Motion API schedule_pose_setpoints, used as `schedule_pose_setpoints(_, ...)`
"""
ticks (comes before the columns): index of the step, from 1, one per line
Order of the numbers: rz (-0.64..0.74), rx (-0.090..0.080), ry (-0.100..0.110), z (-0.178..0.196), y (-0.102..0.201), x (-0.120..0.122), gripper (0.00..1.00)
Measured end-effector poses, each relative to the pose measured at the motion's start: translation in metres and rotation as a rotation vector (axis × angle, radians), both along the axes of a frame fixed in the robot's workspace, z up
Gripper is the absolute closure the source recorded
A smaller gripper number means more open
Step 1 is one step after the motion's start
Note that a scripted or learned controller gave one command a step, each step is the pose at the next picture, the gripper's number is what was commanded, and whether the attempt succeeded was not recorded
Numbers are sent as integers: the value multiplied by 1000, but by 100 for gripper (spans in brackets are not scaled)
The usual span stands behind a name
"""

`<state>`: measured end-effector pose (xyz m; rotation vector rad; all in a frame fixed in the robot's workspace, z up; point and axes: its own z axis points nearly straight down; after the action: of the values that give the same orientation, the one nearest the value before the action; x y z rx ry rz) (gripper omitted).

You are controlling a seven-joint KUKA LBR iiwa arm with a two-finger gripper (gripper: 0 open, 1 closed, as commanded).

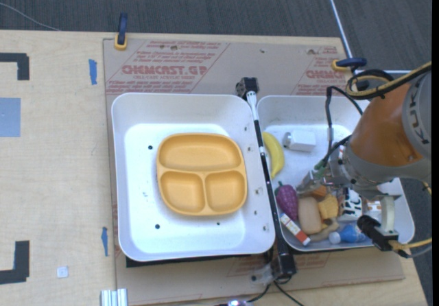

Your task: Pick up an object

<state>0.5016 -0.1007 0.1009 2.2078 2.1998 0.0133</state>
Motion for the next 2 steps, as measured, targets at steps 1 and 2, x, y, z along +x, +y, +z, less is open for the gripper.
schedule_pose_setpoints(1, 6, 13, 22, 84, 69, -21, 100)
schedule_pose_setpoints(2, 4, 12, 23, 84, 68, -22, 0)
